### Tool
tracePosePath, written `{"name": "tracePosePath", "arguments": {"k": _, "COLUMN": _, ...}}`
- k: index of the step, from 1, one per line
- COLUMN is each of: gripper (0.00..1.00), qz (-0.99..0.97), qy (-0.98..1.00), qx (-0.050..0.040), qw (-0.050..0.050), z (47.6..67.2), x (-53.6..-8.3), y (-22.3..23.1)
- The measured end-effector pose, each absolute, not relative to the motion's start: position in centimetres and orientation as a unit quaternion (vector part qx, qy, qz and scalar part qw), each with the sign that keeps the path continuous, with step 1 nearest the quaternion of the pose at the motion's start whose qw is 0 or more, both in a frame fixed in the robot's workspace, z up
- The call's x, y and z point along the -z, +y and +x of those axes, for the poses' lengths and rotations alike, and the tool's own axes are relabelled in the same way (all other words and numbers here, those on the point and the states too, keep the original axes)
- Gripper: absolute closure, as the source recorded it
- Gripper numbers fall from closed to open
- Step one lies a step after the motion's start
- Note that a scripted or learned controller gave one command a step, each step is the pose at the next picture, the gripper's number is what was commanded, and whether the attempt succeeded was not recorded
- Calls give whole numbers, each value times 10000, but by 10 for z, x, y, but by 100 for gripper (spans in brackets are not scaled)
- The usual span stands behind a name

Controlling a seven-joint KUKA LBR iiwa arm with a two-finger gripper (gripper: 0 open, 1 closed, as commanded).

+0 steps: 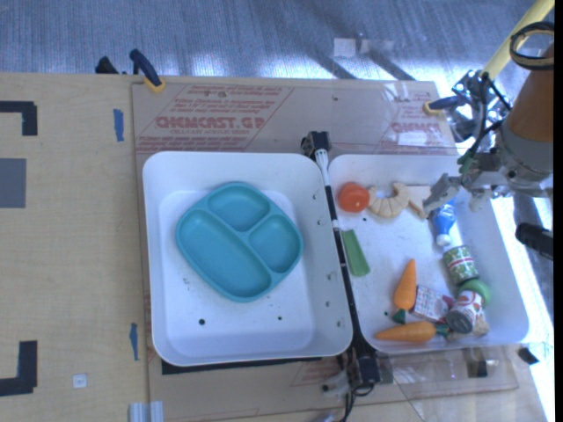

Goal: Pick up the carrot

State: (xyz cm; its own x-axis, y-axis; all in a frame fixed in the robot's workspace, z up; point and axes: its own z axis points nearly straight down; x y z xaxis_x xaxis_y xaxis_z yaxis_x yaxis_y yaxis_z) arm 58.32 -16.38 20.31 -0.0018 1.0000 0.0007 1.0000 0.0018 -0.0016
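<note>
We see two white bins (pixel 167 236) on a cardboard-covered bench (pixel 62 236); whether the gripper (pixel 453 187) is closed we cannot tell.

- The arm (pixel 535 121) shows a wide orange band at the frame's right edge, with a pale grey section below it; a dark ring sits above the band
- The wrist carries a cluster of black brackets and thin dark cables; a yellow strip runs up beside it
- The gripper (pixel 457 187) is metallic grey, built of small angular plates; its finer detail is blurred
</note>
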Motion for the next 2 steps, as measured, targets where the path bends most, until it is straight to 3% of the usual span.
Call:
{"name": "tracePosePath", "arguments": {"k": 1, "gripper": 0, "qz": -6998, "qy": -7143, "qx": -8, "qw": 28, "z": 550, "x": -97, "y": -106}}
{"name": "tracePosePath", "arguments": {"k": 2, "gripper": 0, "qz": -7908, "qy": -6121, "qx": 46, "qw": -33, "z": 503, "x": -90, "y": -140}}
